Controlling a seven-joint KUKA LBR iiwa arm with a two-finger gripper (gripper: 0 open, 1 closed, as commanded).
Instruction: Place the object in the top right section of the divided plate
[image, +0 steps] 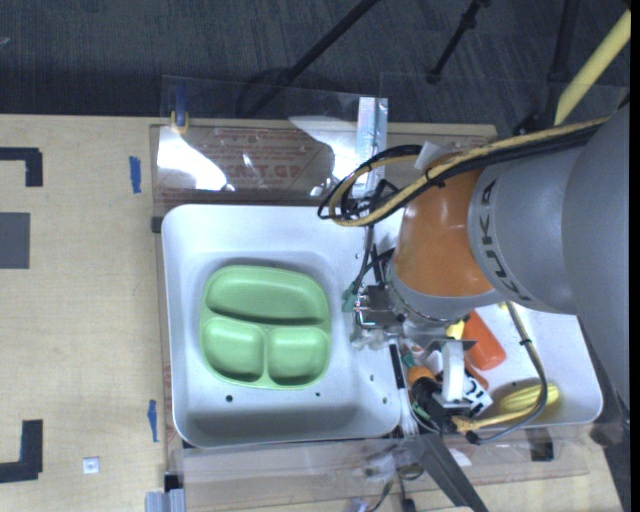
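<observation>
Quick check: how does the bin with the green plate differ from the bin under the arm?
The plate's bin lies in open view; the arm's bin is largely covered by the arm. The plate's bin holds one green divided plate; the arm's bin holds smaller things, among them an orange piece. Both are shallow and white.

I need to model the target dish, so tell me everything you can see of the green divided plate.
The green divided plate is pale green, a rounded rectangle, seemingly matte plastic. Ridges split it into three sections: one long along the view's top, two smaller side by side below. All show bare green. It lies flat on the floor of the left white bin, apart from its walls.
</observation>
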